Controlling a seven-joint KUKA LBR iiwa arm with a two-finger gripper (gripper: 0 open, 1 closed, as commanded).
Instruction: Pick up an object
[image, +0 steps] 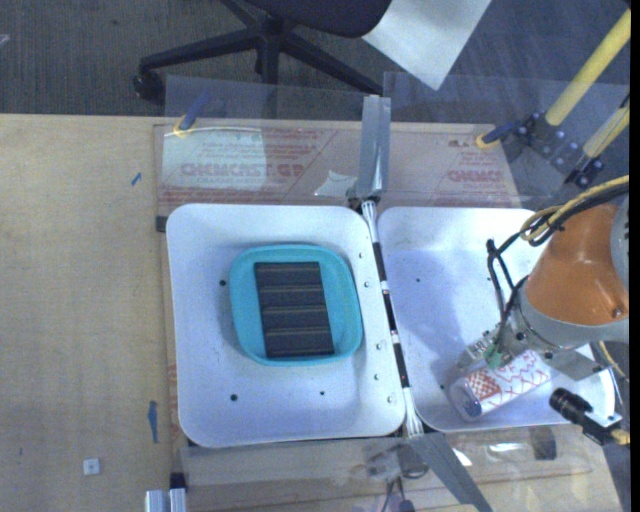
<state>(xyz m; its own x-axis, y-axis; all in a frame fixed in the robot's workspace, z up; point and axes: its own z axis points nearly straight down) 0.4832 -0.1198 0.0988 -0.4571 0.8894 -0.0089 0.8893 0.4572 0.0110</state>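
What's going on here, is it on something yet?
The arm reaches into the right bin from the right, its wrist low over a white tube with red patterning lying near the bin's front edge. Whether it has a grip cannot be seen from here. The left bin holds a teal tray with a dark ribbed insert, untouched.

The arm (580, 290) is grey with a rounded orange band; black cables (505, 265) loop along its nine-o'clock side.

A black office chair base (262, 45) stands beyond the wooden bench (70, 300).
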